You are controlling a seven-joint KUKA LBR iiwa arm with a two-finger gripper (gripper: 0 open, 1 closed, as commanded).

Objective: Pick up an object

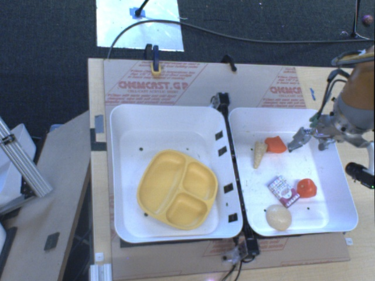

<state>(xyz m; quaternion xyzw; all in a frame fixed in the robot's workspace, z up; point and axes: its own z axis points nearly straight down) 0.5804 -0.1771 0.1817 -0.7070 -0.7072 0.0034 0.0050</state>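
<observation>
The right bin holds several small objects. An orange block lies near its back, with a cream cone just left of it. Further forward sit a red and white carton, a red round piece and a pale egg-shaped ball. My gripper hangs over the bin's back right part, just right of the orange block. It is open, with nothing between its fingers.
The left bin bears a yellow divided plate. A black divider with clips runs between the two bins. Cables and a clamp lie beyond the bins' back edge.
</observation>
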